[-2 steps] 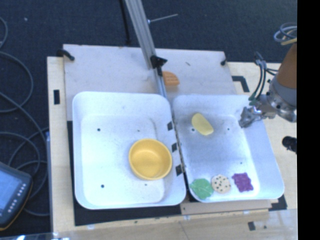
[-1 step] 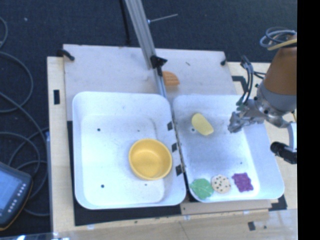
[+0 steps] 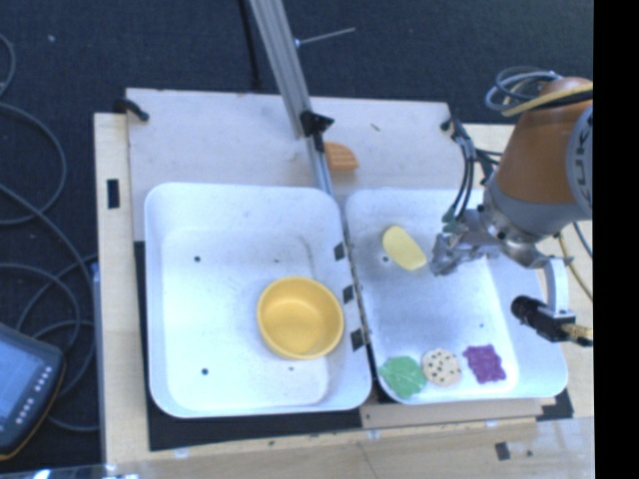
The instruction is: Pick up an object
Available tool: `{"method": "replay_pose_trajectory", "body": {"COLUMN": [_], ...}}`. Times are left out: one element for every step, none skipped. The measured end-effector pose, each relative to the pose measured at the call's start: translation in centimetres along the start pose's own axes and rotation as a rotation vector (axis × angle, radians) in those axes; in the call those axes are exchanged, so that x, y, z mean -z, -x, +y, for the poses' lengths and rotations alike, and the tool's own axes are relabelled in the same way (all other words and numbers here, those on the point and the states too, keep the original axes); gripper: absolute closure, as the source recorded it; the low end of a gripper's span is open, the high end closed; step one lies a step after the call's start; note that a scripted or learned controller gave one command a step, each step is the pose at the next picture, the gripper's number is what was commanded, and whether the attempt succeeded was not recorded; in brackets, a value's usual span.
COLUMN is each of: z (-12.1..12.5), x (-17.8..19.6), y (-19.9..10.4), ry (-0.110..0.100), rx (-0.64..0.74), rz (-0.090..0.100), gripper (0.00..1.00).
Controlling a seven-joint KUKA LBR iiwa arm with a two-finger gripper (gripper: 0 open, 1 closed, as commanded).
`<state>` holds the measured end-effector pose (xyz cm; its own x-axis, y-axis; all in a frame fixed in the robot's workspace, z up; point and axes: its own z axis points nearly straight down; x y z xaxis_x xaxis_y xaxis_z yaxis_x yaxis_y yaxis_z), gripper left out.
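1. Pale yellow and oval, the small flat object (image 3: 403, 247) lies in the right-hand shallow white bin (image 3: 519, 372), in its far half, close to the edge that this bin shares with its neighbour.
2. Just beside that yellow piece, toward the right edge of the same bin, hangs the two-finger metal gripper (image 3: 444, 255); its tip is low over the bin floor, and nothing can be seen between the tips.
3. Whether the tips are spread or closed cannot be told from this slanted view.
4. Behind the gripper rises the grey arm with its orange band (image 3: 544, 153), reaching in over the bin's right edge, with cables looping along it.
5. Along the near edge of the right bin three small flat pieces sit in a row: a green round one (image 3: 401, 375) at the near left corner, a cream round one with dark specks (image 3: 440, 366) beside it, and a purple ragged-edged one (image 3: 484, 362) further right.
6. A yellow plastic bowl (image 3: 299, 316) stands upright in the left-hand shallow white bin (image 3: 190, 228), near the shared edge and toward the near side.
7. Beyond the bins, on the light bench top (image 3: 220, 133), a small orange object (image 3: 340, 158) rests beside a slanted metal rail (image 3: 285, 63).
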<state>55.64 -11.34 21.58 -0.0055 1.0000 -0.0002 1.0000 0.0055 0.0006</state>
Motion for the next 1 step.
{"method": "replay_pose_trajectory", "body": {"z": [-1.27], "x": [-0.45], "y": [-5.30], "ry": [0.000], "rx": [0.001], "rz": [0.001], "gripper": [1.00]}}
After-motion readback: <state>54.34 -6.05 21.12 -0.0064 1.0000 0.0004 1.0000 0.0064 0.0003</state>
